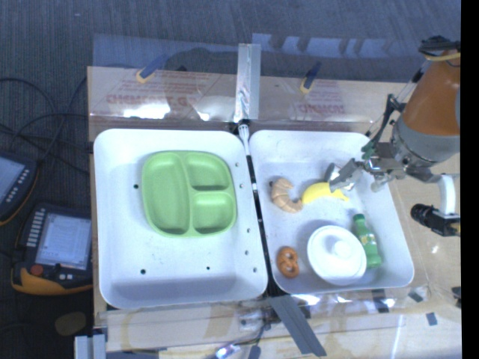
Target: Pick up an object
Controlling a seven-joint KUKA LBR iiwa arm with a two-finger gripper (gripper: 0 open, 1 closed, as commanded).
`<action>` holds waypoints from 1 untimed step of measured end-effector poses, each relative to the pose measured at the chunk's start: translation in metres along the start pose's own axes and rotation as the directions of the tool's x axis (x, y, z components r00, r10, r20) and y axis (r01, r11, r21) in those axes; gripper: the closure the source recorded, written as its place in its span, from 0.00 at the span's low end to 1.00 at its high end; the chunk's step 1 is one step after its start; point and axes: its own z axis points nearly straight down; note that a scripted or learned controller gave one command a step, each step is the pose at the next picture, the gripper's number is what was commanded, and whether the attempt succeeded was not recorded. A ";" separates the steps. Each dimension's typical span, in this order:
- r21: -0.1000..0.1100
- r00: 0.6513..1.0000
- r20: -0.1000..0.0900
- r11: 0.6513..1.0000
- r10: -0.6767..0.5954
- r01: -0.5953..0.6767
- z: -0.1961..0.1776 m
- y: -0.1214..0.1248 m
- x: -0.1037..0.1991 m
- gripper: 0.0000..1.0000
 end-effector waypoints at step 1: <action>0.004 0.990 -0.008 0.990 0.139 -0.139 0.108 -0.013 -0.041 0.00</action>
